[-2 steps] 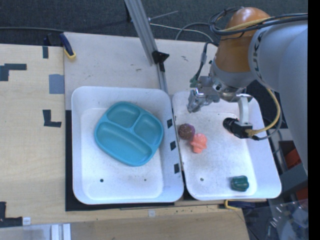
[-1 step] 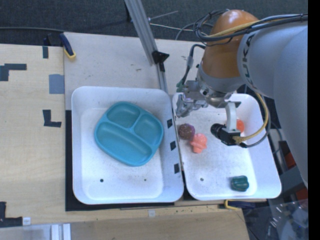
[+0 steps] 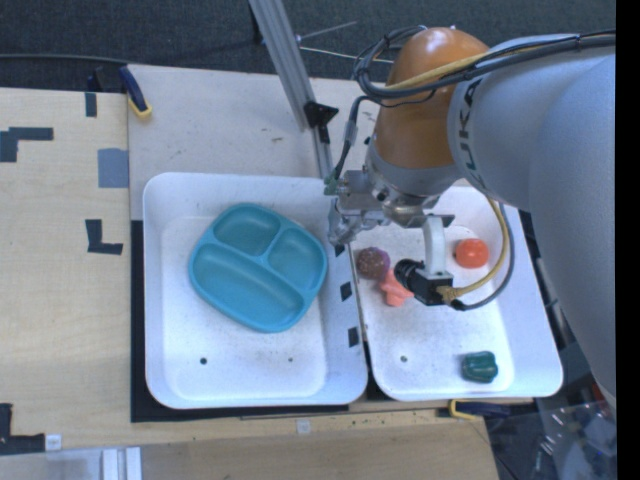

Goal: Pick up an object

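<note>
End effector [image 3: 352,211] hanging over inner edge of right bin [image 3: 520,368]; grip state impossible to tell. Purple ball [image 3: 373,261] lying just below it, pink piece [image 3: 394,291] touching ball. Orange ball [image 3: 470,253] sitting farther right, green block [image 3: 479,366] well beyond. Blue divided plate [image 3: 258,266] resting left, in left bin [image 3: 170,368].

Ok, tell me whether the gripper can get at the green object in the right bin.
Probably yes: the green object lies alone near the right bin's front corner, nothing on it, with the gripper up by the divider.
</note>
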`<state>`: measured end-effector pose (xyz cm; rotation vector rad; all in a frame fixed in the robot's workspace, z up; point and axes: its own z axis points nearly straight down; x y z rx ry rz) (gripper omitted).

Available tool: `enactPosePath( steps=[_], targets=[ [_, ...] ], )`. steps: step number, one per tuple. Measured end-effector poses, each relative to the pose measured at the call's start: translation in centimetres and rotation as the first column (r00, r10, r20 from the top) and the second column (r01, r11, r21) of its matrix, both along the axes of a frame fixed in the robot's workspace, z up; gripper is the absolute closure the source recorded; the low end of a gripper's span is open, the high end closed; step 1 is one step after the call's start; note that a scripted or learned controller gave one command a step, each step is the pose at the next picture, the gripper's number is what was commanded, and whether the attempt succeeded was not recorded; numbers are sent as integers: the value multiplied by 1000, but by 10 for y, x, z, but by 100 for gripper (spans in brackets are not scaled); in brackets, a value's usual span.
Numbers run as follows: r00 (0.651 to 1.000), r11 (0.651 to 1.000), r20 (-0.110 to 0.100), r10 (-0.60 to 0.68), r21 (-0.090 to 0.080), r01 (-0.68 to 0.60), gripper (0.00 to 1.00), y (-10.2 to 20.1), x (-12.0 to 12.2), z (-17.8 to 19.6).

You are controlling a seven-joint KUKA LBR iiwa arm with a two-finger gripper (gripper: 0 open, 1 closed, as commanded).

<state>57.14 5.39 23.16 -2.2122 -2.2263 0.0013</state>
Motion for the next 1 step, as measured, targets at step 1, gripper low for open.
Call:
enactPosePath(
  steps=[1],
  targets=[
    [1000,1000,-2,0,-1,0,100,47,-25,-13]
  ],
)
